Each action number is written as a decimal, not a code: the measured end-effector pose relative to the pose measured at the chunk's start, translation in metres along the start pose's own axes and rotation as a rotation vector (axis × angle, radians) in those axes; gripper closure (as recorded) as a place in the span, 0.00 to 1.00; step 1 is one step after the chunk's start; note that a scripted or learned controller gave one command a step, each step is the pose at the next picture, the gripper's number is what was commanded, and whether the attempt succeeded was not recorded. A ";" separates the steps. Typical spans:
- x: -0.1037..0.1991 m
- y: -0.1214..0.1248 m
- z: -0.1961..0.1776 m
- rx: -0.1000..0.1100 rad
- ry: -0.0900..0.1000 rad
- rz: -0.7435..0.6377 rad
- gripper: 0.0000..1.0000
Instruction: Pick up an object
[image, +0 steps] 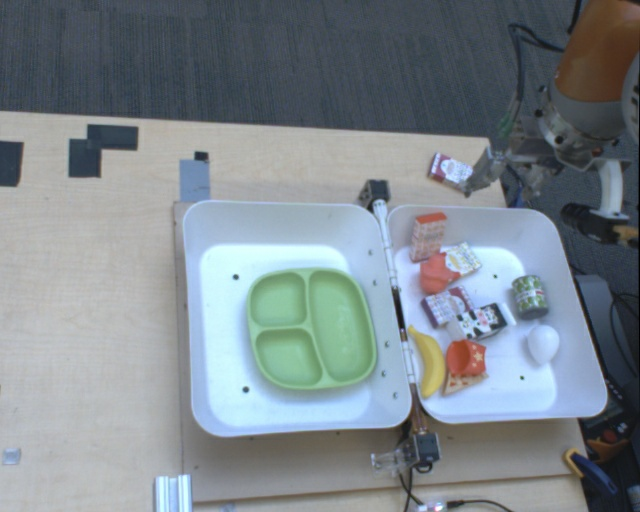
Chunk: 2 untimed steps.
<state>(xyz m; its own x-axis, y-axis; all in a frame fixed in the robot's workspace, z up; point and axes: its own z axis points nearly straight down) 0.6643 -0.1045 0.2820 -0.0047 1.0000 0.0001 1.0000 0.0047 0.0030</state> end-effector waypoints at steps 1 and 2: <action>-0.043 -0.062 0.088 0.003 -0.001 0.002 0.00; -0.051 -0.065 0.183 -0.009 -0.001 0.002 0.00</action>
<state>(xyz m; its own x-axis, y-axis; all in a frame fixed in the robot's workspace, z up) 0.6004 -0.1556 0.0987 -0.0030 1.0000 -0.0013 0.9999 0.0030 0.0116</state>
